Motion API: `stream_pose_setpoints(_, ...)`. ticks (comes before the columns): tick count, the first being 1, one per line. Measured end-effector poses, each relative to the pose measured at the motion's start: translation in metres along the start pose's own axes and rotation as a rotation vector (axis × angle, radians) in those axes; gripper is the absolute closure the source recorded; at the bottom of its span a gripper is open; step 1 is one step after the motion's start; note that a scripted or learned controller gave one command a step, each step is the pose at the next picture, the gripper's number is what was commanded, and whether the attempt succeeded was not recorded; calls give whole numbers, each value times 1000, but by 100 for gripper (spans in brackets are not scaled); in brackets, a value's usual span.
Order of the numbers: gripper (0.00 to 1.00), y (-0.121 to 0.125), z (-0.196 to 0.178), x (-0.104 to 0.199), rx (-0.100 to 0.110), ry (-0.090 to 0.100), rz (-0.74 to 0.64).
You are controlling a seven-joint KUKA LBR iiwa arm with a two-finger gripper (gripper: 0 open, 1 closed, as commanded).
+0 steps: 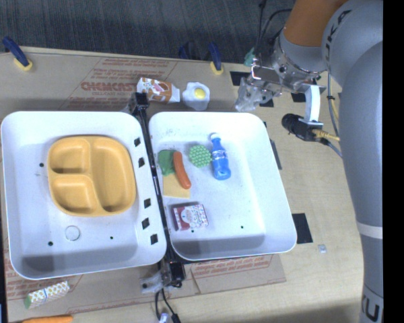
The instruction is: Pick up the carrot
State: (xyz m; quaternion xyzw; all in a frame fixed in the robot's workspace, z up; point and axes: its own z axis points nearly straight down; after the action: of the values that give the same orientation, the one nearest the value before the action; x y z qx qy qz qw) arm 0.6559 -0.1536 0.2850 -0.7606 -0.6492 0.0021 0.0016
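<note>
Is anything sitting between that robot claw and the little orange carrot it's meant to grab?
Nothing visible blocks it. The two-finger gripper hovers over the right white bin's far rim; the small orange carrot lies uncovered inside, beside a green-dotted round piece and blue bottle.

Arm enters from 3 o'clock, bends toward 12; orange band at upper right. Gripper (pixel 250 98) hangs approx 1 o'clock of frame centre, pointing down-left; finger state unclear.
</note>
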Motion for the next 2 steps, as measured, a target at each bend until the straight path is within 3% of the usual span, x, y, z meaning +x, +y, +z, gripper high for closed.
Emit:
stream_pose_setpoints(1, 100, -42, -30, -58, -2, 1, 35)
stream_pose_setpoints(2, 100, -32, -47, -53, -5, 0, -263)
